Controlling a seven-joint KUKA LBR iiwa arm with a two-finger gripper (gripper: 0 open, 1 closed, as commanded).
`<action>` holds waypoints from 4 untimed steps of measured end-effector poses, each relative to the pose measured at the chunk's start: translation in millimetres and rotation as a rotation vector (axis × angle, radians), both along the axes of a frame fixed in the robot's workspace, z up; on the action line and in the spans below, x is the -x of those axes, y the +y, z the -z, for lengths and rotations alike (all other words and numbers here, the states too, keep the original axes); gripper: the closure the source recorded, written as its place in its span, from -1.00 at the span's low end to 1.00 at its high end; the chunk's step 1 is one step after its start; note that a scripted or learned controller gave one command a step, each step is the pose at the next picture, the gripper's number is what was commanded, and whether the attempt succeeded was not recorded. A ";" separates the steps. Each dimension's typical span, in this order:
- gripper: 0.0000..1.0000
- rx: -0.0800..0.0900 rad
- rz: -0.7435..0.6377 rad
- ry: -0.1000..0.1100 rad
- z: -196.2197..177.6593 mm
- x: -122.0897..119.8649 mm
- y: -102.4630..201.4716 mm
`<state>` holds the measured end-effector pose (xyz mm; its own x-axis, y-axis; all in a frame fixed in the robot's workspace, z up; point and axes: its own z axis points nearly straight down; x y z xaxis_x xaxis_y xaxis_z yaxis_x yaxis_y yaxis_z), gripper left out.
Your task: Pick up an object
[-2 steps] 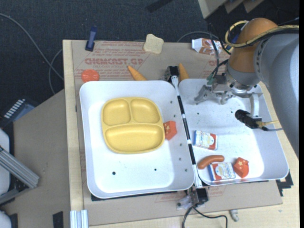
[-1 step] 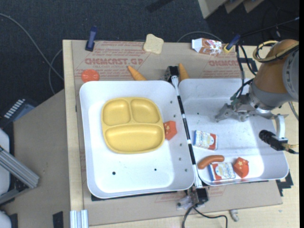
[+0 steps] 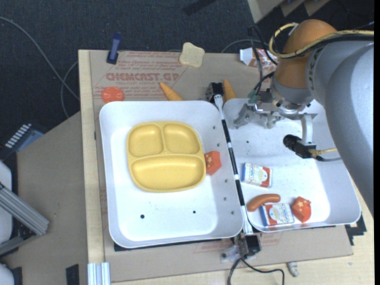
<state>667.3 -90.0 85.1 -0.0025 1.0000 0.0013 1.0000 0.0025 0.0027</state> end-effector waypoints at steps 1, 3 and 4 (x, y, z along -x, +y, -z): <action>-1.00 0.004 0.003 -0.001 -62.5 0.1 -55.0; -1.00 0.001 0.002 0.003 -37.5 73.8 -36.1; -1.00 0.002 0.001 0.003 1.0 1.8 -35.6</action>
<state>665.5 -125.6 84.1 -0.0011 1.0000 -0.0003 1.0000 0.0011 -0.0005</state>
